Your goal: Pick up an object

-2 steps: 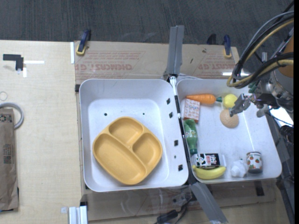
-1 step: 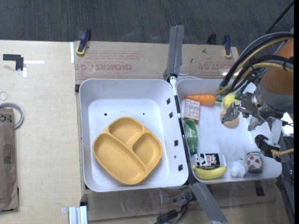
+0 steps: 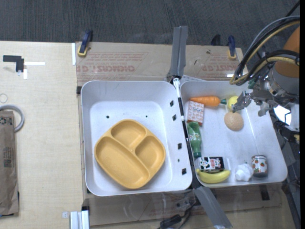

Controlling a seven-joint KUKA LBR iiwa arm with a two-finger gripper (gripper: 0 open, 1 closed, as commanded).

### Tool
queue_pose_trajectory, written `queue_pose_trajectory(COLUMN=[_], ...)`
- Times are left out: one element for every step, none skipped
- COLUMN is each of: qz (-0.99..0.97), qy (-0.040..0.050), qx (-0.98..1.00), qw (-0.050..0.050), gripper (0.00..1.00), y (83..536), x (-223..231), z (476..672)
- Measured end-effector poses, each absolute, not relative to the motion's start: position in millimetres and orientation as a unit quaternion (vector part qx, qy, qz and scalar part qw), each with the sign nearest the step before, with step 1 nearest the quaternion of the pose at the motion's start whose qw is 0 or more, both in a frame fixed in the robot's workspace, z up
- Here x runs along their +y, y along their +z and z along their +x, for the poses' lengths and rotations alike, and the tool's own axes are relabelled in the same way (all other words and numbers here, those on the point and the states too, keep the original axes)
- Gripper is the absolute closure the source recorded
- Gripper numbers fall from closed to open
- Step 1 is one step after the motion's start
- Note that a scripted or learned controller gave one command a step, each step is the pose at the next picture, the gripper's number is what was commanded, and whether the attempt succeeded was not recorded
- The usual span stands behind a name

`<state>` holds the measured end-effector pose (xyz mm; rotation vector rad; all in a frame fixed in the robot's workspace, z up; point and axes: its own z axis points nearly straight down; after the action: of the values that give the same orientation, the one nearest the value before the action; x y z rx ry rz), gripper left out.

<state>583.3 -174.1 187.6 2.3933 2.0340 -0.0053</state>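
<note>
Gripper [image 3: 251, 104] hovers over the right bin [image 3: 271, 142] by its far right corner, fingers spread and empty; centre it over one item and drop straight down before closing, clear of the bin wall. Nearest pick, the tan egg-shaped object [image 3: 234, 121], lies just beside the fingertips toward the bin's middle, touching nothing.
</note>
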Motion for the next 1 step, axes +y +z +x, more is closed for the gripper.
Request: queue_pose_trajectory(qz=[0.822], qy=[-0.0015], qx=[0.569], qw=[0.000], gripper=[0.00], y=[164.5], x=[-177.2], z=[605.5])
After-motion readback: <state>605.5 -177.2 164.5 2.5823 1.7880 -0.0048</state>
